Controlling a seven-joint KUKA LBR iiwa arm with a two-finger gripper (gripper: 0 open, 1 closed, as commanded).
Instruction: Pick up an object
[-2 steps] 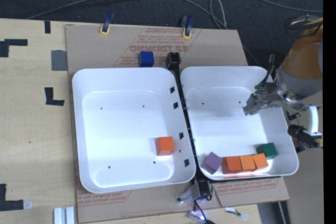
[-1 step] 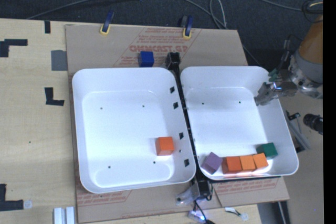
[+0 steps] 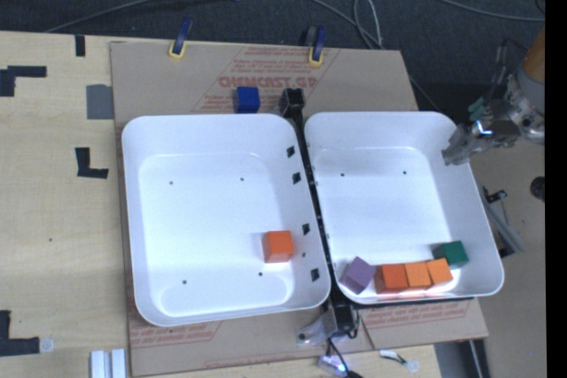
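Judging the orange cube (image 3: 278,246) far left of our end effector (image 3: 467,142): light, rigid, flat-sided, so we pinch opposite faces; cannot tell whether that end effector is open or closed.

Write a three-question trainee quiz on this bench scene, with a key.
1. True or false: the left bin holds one orange block.
2. Which block in the right bin lies nearest the divider? A green B purple C orange
3. Fill in: the blue block sits on the ___, outside both bins.

Key: 1 true; 2 B, the purple block; 3 cardboard.
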